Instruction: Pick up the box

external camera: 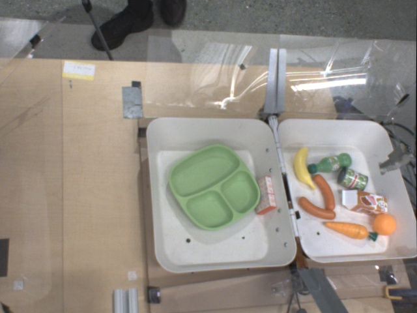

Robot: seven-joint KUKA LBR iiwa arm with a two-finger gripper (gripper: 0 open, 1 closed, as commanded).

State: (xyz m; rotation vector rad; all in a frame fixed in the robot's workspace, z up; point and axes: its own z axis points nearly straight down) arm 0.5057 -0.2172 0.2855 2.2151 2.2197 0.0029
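While the green tray (212,195) fills the middle of the left bin (163,253), the box (266,190) lies at its 3 o'clock, touching the tray's rim and close to the bin's right wall. In the right bin (339,253) lie a banana (301,167), a green bottle (330,163), a can (352,178), two sausages (316,207), a carrot (348,229), an orange (385,223) and a carton (370,203). At that bin's 3 o'clock edge sits the gripper (394,160), well apart from the box; I cannot tell its opening.
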